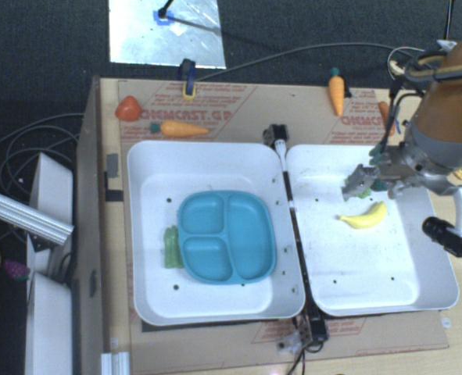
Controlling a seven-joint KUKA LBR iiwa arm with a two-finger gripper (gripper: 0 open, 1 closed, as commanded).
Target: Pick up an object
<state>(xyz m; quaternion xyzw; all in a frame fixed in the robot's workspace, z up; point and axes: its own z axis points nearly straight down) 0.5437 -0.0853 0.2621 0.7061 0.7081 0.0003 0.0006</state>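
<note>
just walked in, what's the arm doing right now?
Pick attempt. The arm's gripper is low over the right bin, just above a yellow banana lying on the bin floor; nothing is lifted. The left bin holds a blue divided plate with a green piece at its left edge.

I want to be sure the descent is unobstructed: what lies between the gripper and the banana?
In the camera view, bare white floor of the right bin separates the gripper from the banana.
</note>
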